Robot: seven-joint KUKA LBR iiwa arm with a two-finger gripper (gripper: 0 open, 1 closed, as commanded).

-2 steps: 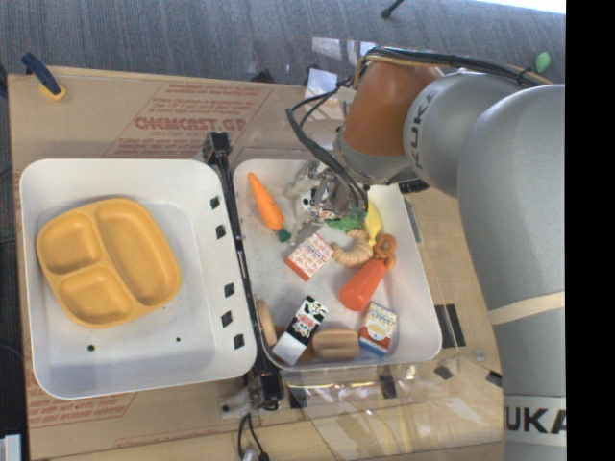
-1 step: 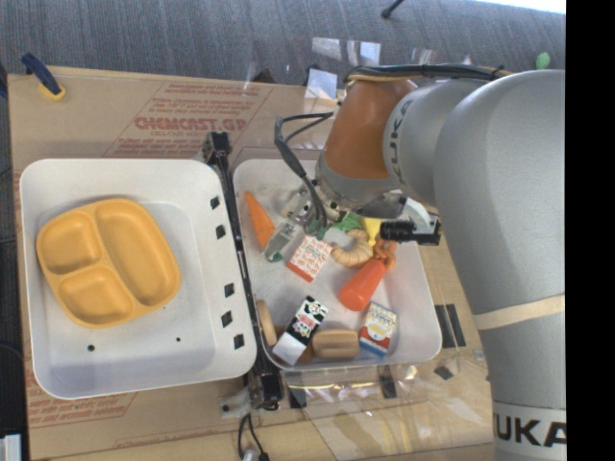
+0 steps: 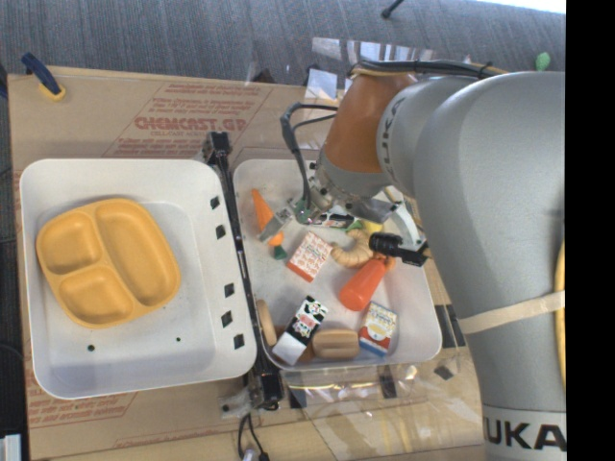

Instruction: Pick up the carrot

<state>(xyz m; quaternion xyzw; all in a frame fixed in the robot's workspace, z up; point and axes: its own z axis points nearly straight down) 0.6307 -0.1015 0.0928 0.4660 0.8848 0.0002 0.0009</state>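
The carrot point(image 3: 261, 208) is a slim orange cone lying in the right bin point(image 3: 419, 327), near its far-left corner and close to the bin's left wall. My gripper point(image 3: 286, 219) hangs low over the bin just to the right of the carrot, almost touching it. The grey wrist and orange band point(image 3: 360, 128) rise behind it and hide the far right part of the bin. Just in front of the gripper lies a small green and orange piece point(image 3: 277, 245).
The right bin also holds a red and white carton point(image 3: 309, 255), a thick orange cone point(image 3: 362, 283), a tan peanut shape point(image 3: 353, 251), a black and white milk carton point(image 3: 301, 328), a brown loaf point(image 3: 334, 344) and a blue box point(image 3: 380, 328). A yellow divided plate point(image 3: 106, 258) lies in the left bin point(image 3: 192, 344).
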